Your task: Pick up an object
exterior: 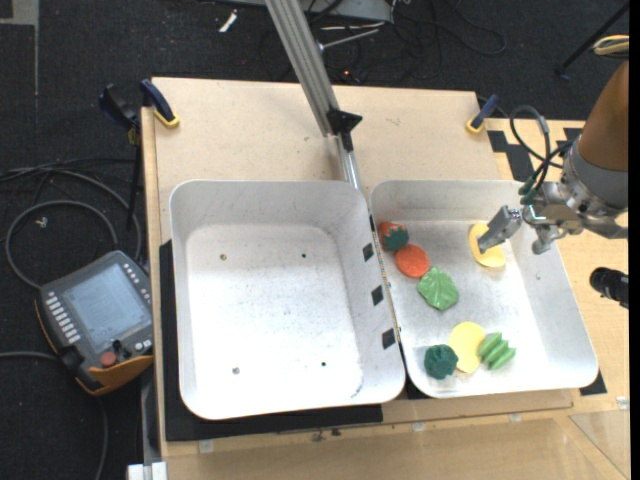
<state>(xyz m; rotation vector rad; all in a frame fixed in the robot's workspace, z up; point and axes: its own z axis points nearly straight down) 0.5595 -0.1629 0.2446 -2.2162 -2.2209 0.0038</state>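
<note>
The arm enters from the right, orange band above the wrist, with the gripper (515,230) over the upper part of the right bin (560,298). One grey finger (500,226) lies against the top of a yellow piece (489,250) near the bin's back wall; whether the fingers are released or clenched on it I cannot tell from this angle. Other candidates in the right bin: a small orange-and-green piece (393,235) by the divider, an orange round piece (412,261) just below it, and a green leafy piece (438,290) touching that one's lower right. Toward the front edge sit a dark green lump (440,360), a pale yellow disc (467,342) and a light green ridged piece (496,351), clustered and touching. The left bin (190,268) adjoins the right one. A grey metal post (305,58) slants from the top down to the bins' junction. A teach pendant (95,313) lies on the floor at left. Yellow-tipped clamps (160,108) grip the bench's rear corners. No legible writing anywhere.
</note>
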